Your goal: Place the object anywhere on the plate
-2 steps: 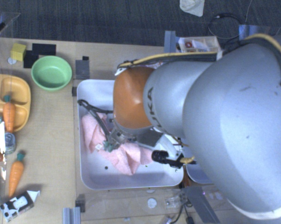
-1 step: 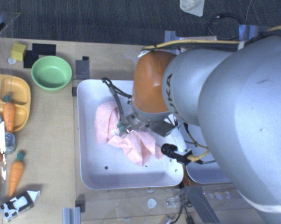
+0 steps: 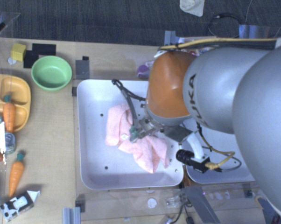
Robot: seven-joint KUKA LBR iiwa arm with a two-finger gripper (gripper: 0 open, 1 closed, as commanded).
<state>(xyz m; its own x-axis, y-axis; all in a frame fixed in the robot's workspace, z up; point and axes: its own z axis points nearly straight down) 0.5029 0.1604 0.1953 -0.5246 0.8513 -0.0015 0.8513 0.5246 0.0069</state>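
A crumpled pink cloth (image 3: 141, 146) lies in the middle of the left white bin (image 3: 91, 125). My gripper (image 3: 135, 134) hangs low over the cloth's centre and seems to touch its top folds. The grey arm with its orange band (image 3: 168, 90) covers the bin's right part and hides most of the right bin (image 3: 224, 172). A yellow divided plate (image 3: 17, 90) rests on the bench at the far left, outside the bins, with a toy carrot (image 3: 8, 116) on it.
On the bench left of the bins are a green bowl (image 3: 51, 72), a yellow block (image 3: 18, 52), a black block (image 3: 42, 50), a second carrot (image 3: 15, 171) and a toy milk carton (image 3: 19, 203). A small purple object (image 3: 143, 70) peeks out behind the left bin.
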